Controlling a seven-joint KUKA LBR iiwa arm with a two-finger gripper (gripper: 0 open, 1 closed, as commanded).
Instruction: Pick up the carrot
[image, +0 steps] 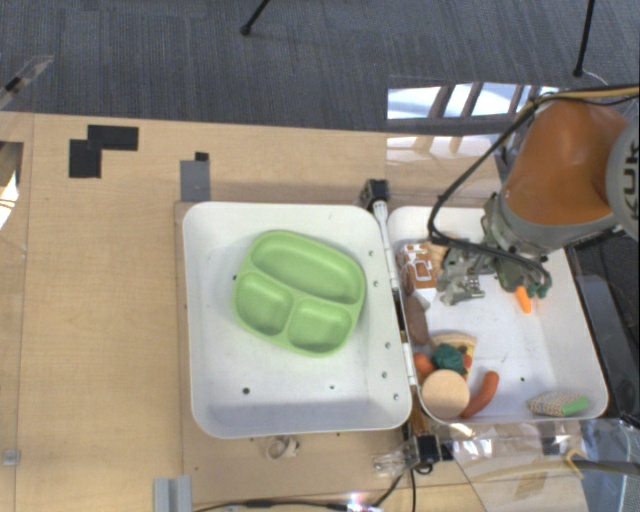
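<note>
Two white bins sat side by side on the worktop: left bin with a green divided plate, right bin with toy food. Gripper hung over the right bin, grip state unclear. Carrot lay just right of it.
</note>
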